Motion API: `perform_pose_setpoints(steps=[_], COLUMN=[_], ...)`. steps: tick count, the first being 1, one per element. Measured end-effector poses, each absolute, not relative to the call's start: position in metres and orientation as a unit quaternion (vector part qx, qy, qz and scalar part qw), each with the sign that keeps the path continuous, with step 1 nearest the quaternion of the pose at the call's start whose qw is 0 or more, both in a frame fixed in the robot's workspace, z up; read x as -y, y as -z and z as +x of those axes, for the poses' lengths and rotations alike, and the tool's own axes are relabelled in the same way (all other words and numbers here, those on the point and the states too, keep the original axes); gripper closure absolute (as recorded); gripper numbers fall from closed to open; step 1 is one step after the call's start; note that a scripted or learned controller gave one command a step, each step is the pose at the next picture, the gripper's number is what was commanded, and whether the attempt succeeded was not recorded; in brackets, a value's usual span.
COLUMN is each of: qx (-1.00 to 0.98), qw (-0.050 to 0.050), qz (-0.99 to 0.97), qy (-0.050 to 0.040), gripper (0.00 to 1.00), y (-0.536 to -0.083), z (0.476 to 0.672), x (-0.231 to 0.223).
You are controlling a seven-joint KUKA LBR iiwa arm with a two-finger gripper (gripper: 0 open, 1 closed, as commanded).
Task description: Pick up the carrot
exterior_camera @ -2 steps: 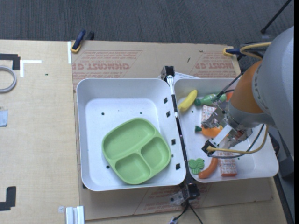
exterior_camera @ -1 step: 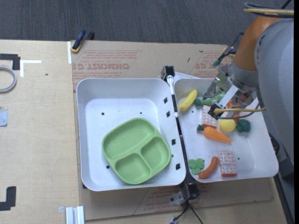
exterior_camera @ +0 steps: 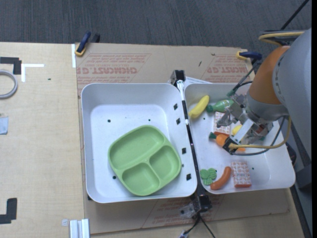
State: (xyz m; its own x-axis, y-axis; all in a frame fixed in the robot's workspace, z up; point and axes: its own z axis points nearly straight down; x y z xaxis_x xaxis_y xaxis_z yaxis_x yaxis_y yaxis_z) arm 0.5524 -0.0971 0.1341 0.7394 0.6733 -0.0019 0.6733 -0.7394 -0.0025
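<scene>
Touching the tool [exterior_camera: 232,144], carrot [exterior_camera: 220,138] lies just left

Two bins side by side on the bench [exterior_camera: 39,148]; the left bin [exterior_camera: 94,133] holds a sectioned plate [exterior_camera: 143,160]; in the right bin [exterior_camera: 277,175], banana [exterior_camera: 199,106] at the back left, carrot [exterior_camera: 220,139] mid-bin beside the hand [exterior_camera: 233,140], sausage [exterior_camera: 221,178] and a small box [exterior_camera: 241,174] along the front.
</scene>
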Motion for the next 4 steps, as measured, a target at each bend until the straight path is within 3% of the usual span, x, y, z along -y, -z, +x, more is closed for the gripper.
perform_pose_setpoints(steps=[1, 2, 3, 4], qx=[0.426, 0.531, 0.529, 0.543], qw=[0.001, 0.000, 0.000, 0.000], qz=[-0.905, -0.847, -0.848, -0.840], qy=[-0.0010, 0.0006, 0.0006, -0.0003], gripper=[0.00, 0.00, 1.00, 1.00], y=[-0.092, -0.092, -0.102, -0.192], z=[0.542, 0.500, 0.501, 0.493], x=[0.114, 0.107, 0.107, 0.039])
